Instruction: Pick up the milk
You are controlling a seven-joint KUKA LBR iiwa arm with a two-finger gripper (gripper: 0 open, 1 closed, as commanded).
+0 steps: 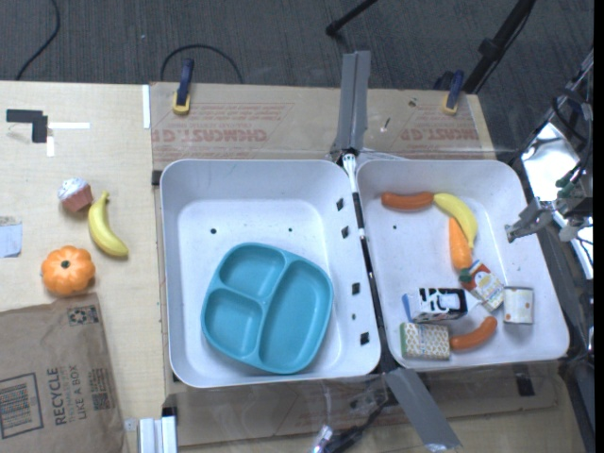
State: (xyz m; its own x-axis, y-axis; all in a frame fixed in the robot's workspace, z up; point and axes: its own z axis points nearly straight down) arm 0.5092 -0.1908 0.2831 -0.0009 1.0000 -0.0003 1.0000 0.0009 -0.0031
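Enters from the right edge of the view as an arm [570, 192], mostly cropped, pale under strong glare, with dark cabling and linkage bunched around the wrist. Ends in a small grey metal gripper [525, 225] that points left, roughly at mid-height of the view, with a slight downward tilt at the tip. Too small and blurred there to make out finer detail.
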